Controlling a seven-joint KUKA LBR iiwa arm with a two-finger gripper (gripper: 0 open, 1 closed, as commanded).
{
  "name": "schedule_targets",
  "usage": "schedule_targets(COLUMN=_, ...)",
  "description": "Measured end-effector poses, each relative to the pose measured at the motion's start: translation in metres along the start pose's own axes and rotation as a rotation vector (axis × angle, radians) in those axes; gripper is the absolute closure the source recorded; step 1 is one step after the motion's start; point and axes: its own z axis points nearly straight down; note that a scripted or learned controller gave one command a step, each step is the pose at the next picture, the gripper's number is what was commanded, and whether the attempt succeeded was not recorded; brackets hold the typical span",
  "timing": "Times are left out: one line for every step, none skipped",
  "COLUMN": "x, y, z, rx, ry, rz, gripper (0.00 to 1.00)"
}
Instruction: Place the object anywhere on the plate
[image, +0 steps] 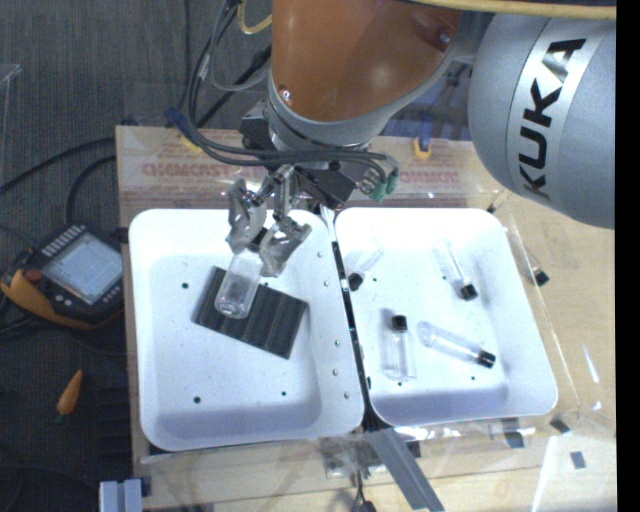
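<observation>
Grey KUKA arm with orange band (350, 50) reaches in over the left shallow white bin (170, 400). Its metal two-finger gripper (262, 248) hangs above the upper part of that bin, fingers a little apart, and a small clear glass vial (237, 288) sits between the fingertips, gripped at its upper end. The vial hangs down and left from the fingers, tilted; its lower end is over the upper left corner of the dark ribbed rectangular plate (262, 318) (touching or just above, can't tell). The plate lies at a slant in the middle of the left bin.

Right shallow white bin (520, 390) holds loose vials: a short clear vial with black cap (398, 347) standing near the divider, a long clear tube with black cap (456, 343) just beside it, a thin clear tube with dark tip (458, 274) further up. A handheld grey-screen pendant with orange edge (62, 275) lies off the bench at left.
</observation>
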Motion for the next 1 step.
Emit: schedule_targets(x=0.0285, y=0.0173, z=0.0314, rx=-0.002, ry=0.002, rz=-0.317, gripper=1.00)
